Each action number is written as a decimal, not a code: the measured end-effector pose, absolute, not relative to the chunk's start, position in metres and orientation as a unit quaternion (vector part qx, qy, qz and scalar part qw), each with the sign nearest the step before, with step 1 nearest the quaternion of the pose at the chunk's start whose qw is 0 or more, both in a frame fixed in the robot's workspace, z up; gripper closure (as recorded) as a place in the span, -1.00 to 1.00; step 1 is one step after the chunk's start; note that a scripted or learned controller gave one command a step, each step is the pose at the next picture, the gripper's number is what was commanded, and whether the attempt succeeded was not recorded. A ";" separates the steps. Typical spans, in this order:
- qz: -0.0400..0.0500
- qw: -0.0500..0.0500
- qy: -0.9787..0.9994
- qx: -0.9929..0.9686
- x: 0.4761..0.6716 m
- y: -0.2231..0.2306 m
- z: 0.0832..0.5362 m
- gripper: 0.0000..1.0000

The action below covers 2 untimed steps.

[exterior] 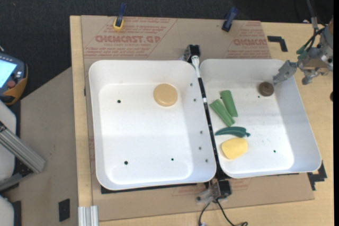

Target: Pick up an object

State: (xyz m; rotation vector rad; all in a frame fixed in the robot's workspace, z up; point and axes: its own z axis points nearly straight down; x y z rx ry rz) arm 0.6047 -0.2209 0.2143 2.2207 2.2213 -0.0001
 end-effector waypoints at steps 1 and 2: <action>0.001 0.002 0.707 0.707 0.605 -0.221 0.225 1.00; 0.002 0.004 0.707 0.707 0.521 -0.192 0.363 1.00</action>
